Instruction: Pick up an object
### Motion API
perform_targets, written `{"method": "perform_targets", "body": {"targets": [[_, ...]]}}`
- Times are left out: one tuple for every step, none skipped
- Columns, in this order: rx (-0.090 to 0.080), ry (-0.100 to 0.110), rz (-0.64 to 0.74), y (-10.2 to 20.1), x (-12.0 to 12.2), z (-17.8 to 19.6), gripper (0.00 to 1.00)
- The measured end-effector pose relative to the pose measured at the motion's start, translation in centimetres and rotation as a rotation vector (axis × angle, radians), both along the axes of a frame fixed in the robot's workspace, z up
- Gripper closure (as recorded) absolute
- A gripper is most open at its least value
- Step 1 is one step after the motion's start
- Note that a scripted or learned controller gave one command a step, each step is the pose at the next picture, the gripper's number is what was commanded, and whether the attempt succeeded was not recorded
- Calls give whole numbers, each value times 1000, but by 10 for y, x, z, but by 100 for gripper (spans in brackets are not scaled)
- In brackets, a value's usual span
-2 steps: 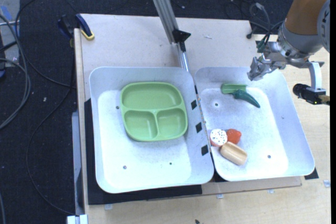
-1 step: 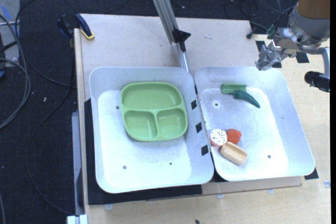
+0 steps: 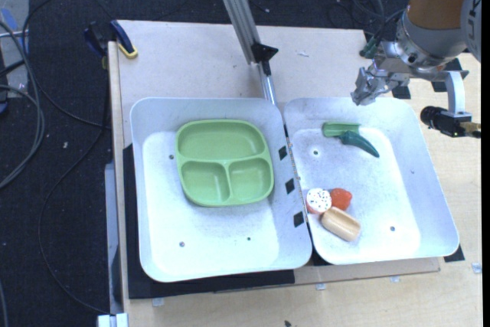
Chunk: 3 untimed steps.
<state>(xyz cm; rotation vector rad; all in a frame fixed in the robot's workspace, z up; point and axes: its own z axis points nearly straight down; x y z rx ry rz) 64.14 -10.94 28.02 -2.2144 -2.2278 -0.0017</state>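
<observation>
In the right bin (image 3: pixel 398 165) sit the things there are to pick. A green toy with a darker teal tail (image 3: pixel 351 135) lies near the bin's far edge. Toward the near edge is a small cluster: a white speckled round piece (image 3: pixel 318 200), a red piece (image 3: pixel 340 198) just beside it, and a tan bun-like piece (image 3: pixel 341 224) touching them from the front. Between the green toy and that cluster is a bare stretch of white floor, and the bin's right half is bare too.

The gripper (image 3: pixel 366 90) hangs over the far rim of the right bin, above and slightly right of the green toy, apart from it. Nothing is between its tips; whether they are apart or together I cannot tell from here.

The left bin (image 3: pixel 153 226) holds a green divided tray (image 3: pixel 225 162), set toward its far side. A slanted metal pole (image 3: pixel 237 0) comes down where the two bins meet.
</observation>
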Motion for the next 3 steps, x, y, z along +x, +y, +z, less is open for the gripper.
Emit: {"method": "perform_targets", "body": {"targets": [[0, 0, 1, 53, -8, 3, 100], [-1, 1, 1, 114, -10, -2, 100], [-1, 0, 1, 166, -9, -8, 100]]}}
